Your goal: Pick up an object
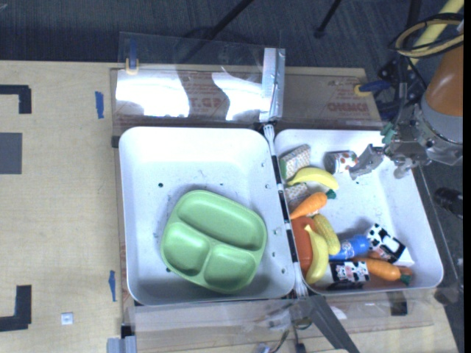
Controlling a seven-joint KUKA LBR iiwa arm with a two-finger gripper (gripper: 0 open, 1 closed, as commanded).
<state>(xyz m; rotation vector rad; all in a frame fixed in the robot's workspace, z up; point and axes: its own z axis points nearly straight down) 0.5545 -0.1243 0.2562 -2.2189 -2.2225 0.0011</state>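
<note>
Grey arm's jaws [374, 160], whether open or closed I cannot tell, hover above the right bin [423, 230].

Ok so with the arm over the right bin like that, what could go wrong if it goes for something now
1. The toys in the right bin lie crowded: a banana, a carrot and another banana sit close together, so the end effector may catch two or nudge a neighbour.
2. Several lie against the divider wall, which could block a finger.
3. The small can nearest the end effector may roll away.
</note>
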